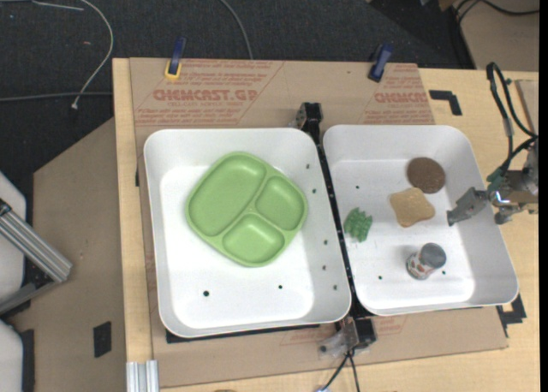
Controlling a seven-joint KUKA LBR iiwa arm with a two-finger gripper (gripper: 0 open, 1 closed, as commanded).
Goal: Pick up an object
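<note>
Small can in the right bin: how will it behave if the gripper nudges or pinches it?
The small can looks to be lying on its side on the smooth floor of the right bin, so a nudge would probably roll it. Its rounded, shiny metal wall may slip between fingers. It seems rigid, and nothing touches it, so it could travel freely.

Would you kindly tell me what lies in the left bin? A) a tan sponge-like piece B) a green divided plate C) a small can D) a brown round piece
B: the green divided plate lies alone in the left bin, whereas the other items sit in the right bin.
</note>
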